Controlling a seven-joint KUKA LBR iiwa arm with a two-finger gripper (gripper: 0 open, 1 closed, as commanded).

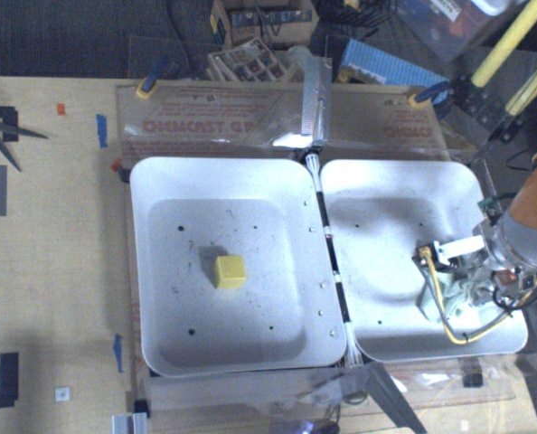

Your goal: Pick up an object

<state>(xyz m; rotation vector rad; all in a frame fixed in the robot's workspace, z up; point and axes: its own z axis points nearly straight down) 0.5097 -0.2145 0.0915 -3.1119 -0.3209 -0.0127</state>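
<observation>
The 1 yellow block [230,271] sits left of frame centre, in the left bin [160,197]. It looks light, rigid, best pinched across flat sides. The gripper [449,287] is at lower right.

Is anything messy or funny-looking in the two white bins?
Nothing stands out. A small yellow cube sits flat near the middle of the left white bin, with nothing spilled around it. The robot's hand is over the right white bin, far from the cube.
</observation>
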